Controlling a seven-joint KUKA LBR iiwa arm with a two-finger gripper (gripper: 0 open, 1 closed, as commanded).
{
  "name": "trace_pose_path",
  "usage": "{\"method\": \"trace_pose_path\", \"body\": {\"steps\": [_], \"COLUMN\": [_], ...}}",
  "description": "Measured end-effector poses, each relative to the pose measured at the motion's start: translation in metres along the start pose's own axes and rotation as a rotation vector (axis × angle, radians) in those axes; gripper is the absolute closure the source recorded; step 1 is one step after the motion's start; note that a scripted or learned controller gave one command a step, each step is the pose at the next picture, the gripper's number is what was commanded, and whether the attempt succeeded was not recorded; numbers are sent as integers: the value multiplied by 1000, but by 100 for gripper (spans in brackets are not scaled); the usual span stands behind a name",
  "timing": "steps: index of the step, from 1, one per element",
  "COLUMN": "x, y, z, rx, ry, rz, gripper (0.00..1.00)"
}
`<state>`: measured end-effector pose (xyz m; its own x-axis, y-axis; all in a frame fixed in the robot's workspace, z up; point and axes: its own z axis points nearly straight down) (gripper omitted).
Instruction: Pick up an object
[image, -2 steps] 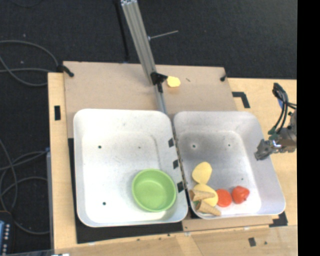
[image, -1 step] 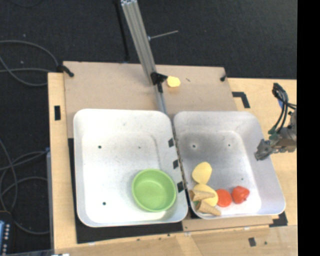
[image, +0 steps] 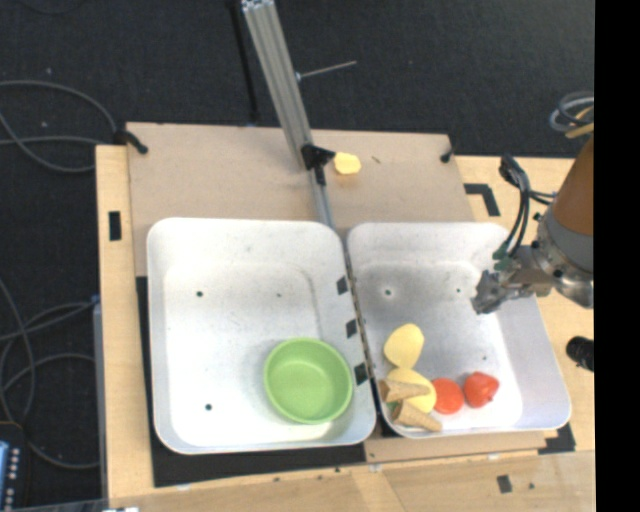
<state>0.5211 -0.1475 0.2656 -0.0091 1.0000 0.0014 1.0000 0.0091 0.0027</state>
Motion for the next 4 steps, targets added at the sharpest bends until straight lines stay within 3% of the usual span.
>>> {"method": "trace_pose_path", "body": {"steps": [3, 4], "x": [144, 192], "y": [28, 40], "z": [26, 16], "rx": [4, 1], "ry": [0, 1], "rz": [2, 0], "gripper": [100, 100]}}
